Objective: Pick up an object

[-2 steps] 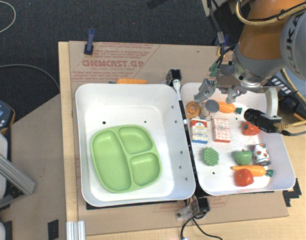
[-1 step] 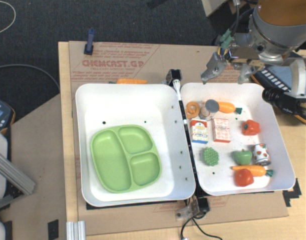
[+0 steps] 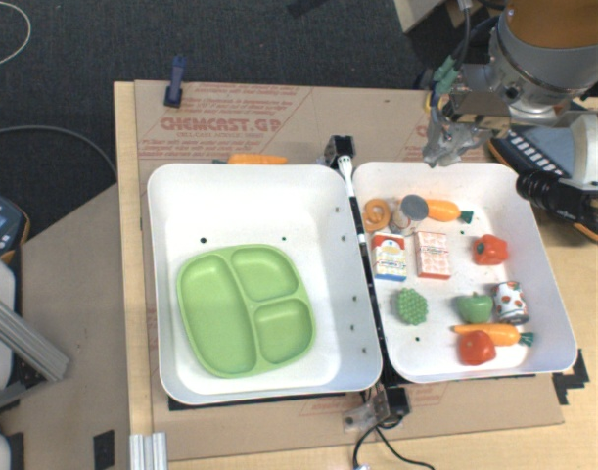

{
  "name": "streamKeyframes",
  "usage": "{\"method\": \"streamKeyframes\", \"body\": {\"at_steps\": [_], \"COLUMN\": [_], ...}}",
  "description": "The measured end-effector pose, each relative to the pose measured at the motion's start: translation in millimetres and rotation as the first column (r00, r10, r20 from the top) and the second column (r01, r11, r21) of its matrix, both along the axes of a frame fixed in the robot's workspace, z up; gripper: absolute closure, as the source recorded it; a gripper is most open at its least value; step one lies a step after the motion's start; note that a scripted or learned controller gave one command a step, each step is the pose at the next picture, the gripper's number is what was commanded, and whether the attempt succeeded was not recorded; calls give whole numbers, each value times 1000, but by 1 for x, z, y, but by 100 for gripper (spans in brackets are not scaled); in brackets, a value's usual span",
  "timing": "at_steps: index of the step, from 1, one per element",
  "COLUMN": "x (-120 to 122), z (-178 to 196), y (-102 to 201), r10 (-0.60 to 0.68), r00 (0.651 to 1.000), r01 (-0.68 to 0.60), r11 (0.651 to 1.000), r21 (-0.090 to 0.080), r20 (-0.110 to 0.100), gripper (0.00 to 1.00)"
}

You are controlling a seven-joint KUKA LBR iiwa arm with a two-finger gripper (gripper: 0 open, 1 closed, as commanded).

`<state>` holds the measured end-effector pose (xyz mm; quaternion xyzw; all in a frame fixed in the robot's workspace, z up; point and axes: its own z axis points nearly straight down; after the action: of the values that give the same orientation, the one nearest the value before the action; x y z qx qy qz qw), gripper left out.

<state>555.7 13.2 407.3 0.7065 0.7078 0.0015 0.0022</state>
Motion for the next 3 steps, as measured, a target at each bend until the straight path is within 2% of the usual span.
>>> {"method": "streamKeyframes", "body": {"at_steps": [1,2,3], "x": [6,-80,-79], "z": [45,10,-126], "y": [81,120,76], "r10": [8,5,-8], "r00": [1000,1000,1000], "r01": [-8,-5,8], "r11": [1000,1000,1000], "r21": [4,2,-4], "r20": [2,-12,-21], "gripper": [100,100,100]}}
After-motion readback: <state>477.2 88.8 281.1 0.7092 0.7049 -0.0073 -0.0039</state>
